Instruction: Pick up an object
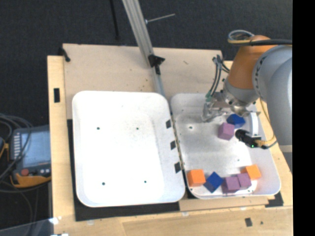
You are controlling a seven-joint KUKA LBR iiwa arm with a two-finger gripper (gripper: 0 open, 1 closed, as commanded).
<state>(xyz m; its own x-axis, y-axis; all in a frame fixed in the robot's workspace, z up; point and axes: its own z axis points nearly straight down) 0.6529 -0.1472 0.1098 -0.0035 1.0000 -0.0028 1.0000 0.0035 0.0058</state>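
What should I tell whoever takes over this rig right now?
Hand: low in the right bin's far part, nothing visibly held.
Blocks, all in the right bin: purple block and blue block just right of the hand; orange, blue, two purple and orange along the near edge.
Done: nothing lifted yet.
Left: grasp and raise one block.
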